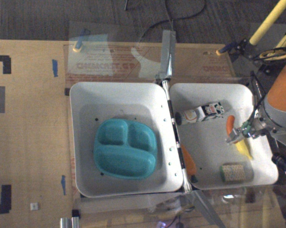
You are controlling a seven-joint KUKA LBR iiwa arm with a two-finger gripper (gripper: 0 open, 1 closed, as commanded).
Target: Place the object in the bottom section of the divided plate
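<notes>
A teal divided plate lies in the left bin, with two small sections at the top and one wide section along its bottom edge. My gripper reaches into the right bin from the right. It hangs between a small orange piece and a yellow piece, close above both. I see nothing clearly held.
The right bin also holds a white cow-patterned carton lying beside a pale round piece, an orange carrot along the left wall, and a tan and green cylinder near the front. A metal divider rises behind the bins.
</notes>
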